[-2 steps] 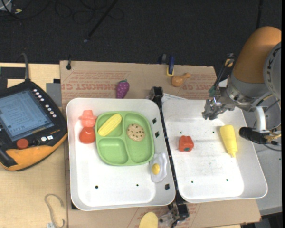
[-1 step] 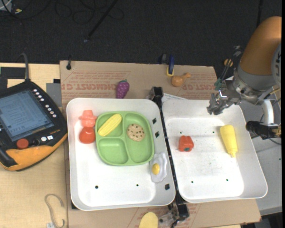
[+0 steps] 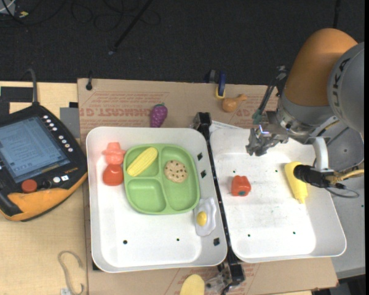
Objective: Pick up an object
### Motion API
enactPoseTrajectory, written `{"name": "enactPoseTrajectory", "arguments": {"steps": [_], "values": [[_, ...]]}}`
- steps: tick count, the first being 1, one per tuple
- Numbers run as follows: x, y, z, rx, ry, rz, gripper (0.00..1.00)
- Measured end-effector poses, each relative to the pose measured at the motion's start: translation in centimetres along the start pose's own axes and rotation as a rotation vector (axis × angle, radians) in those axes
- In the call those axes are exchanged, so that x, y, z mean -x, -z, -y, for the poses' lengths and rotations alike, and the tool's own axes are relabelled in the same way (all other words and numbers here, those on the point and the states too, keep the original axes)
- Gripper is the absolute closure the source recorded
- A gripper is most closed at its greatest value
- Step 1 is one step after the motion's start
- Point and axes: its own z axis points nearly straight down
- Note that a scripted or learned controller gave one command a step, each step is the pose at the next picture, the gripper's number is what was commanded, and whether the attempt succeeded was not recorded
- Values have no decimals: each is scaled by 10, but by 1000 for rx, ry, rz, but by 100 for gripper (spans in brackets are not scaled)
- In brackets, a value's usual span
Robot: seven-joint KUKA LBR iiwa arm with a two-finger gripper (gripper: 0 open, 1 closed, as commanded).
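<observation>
Red pepper toy (image 3: 240, 185) lies untouched in our right bin (image 3: 295, 238); nothing is lifted. Our gripper (image 3: 259, 145) hovers above, grip state unclear, so descent and grasp remain.

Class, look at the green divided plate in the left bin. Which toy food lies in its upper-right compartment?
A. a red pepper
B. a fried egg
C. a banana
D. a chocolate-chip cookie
D: the cookie sits in the upper-right compartment of the green plate, with the corn cob in the compartment to its left.
</observation>
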Motion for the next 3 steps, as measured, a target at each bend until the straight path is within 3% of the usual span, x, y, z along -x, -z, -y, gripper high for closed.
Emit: {"name": "enactPoseTrajectory", "arguments": {"steps": [2,3], "values": [[-91,-7,19,-1,-1,1,100],[-151,6,18,3,2,0,100]]}}
